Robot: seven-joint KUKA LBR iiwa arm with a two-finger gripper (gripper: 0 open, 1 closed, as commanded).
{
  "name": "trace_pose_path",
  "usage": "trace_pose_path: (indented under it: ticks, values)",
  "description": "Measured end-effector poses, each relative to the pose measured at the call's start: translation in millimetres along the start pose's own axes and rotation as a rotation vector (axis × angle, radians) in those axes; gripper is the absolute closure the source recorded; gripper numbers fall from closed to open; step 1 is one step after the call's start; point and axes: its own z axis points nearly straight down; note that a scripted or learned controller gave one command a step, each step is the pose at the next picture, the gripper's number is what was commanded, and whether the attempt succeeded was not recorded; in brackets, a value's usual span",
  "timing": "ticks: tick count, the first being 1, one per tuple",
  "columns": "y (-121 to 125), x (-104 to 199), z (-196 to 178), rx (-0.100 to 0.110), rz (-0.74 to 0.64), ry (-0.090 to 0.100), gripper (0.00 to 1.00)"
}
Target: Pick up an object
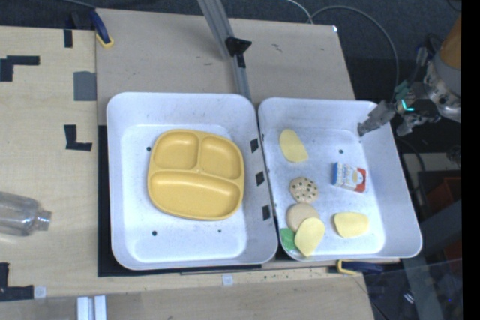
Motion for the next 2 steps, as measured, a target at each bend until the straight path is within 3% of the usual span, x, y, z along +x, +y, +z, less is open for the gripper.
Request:
trace_pose_path:
  ticks: [1, 2]
  values:
    - [0.6, 1.2, -9.9, -0.001, -0.003, 0.001, 1.0]
    - [-36.2, -10.6, 13.6, 0.004, 0.004, -0.001, 1.0]
